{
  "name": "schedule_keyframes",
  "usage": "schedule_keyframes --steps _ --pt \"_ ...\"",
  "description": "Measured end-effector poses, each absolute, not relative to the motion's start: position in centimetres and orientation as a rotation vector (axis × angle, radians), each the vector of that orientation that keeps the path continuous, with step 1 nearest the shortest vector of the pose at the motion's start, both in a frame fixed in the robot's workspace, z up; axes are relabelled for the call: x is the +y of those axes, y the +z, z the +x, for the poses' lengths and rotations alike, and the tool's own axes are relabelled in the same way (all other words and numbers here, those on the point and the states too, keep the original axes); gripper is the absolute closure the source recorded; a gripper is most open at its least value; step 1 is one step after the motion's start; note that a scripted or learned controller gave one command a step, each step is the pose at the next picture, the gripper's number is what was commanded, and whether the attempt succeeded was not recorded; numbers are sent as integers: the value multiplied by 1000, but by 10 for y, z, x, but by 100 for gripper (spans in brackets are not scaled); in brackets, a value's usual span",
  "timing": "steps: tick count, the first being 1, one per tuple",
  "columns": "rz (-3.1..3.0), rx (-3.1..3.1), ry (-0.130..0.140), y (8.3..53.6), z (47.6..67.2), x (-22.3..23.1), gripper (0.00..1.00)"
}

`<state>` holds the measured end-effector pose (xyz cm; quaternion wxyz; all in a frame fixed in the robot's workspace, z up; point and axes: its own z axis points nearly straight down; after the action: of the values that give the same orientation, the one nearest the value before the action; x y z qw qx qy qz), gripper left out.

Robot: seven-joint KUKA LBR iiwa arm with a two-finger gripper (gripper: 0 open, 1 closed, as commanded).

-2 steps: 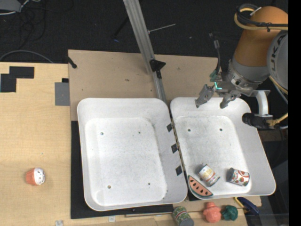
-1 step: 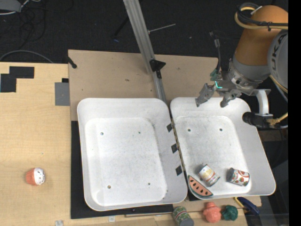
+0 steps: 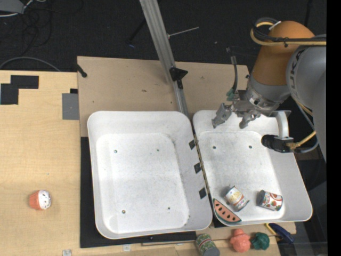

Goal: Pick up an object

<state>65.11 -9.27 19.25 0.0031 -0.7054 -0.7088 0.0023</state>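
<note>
1. Floor [image 3: 96, 20]: dark, carpet-like, fills the top of the view; loose cables [image 3: 21, 1] at top left.
2. Worktop [image 3: 32, 143]: light wood, on the left, with black patches [image 3: 18, 87] and a grey patch [image 3: 70, 105] on it.
3. Brown board [image 3: 128, 87] lies beyond the wood panel, a few small holes in it.
4. Black mat [image 3: 85, 196] shows along the left and near edges of the left bin.
5. Aluminium rail [image 3: 160, 36] slants from top centre down to the board.
6. Light: even, overhead, soft shadows.
</note>
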Motion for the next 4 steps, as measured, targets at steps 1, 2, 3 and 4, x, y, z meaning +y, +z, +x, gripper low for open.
schedule_keyframes --steps 1,2,3,4 --pt "-2216 -2216 10 130 649 -99 0" --pt "-2219 -2222 3 90 649 -98 0" --pt "-2224 -2217 2 101 649 -98 100" --pt "-2228 -2218 -3 144 647 -98 100"
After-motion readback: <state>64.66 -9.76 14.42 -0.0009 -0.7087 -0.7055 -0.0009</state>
